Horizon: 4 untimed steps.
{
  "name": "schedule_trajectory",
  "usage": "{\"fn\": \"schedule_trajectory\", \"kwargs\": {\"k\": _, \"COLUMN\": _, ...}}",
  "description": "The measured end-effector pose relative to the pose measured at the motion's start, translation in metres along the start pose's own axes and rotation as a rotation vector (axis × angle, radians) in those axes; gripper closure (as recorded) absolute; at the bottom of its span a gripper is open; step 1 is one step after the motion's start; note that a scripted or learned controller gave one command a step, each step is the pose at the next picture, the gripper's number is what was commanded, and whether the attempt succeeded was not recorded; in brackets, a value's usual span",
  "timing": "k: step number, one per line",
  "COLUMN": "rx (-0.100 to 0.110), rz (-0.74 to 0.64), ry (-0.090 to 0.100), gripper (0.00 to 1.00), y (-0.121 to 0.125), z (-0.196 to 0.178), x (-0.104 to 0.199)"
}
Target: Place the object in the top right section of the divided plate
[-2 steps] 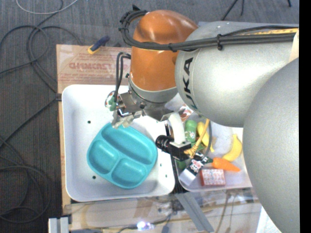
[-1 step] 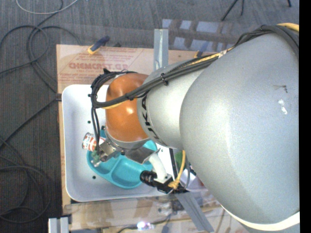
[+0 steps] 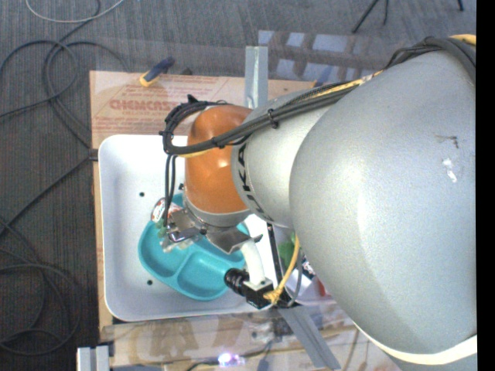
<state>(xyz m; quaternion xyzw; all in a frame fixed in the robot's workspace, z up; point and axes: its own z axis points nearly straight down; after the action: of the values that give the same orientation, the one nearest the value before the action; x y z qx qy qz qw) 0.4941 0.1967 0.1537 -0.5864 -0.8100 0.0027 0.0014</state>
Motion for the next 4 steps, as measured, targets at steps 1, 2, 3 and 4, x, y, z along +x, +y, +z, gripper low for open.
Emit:
{"fn": "schedule_trajectory", "kwargs": {"k": 1, "rx": -0.003, "rz": 0.348, "ry": -0.003, "gripper": 1.00, "y": 0.024, "z": -0.223, "x": -0.012}}
{"fn": "schedule_trajectory", "kwargs": {"k": 2, "rx": 0.000, "rz": 0.142, "ry": 0.000, "gripper": 1.00, "y": 0.000, "z": -0.083, "x": 0.039}}
{"fn": "schedule_trajectory", "kwargs": {"k": 3, "rx": -0.005, "rz": 0.305, "ry": -0.002, "gripper": 1.00, "y": -0.013, "z": -0.238, "x": -0.003}}
{"fn": "schedule_trajectory", "kwargs": {"k": 4, "rx": -0.002, "rz": 0.046, "ry": -0.003, "gripper": 1.00, "y": 0.001, "z": -0.201, "x": 0.012}}
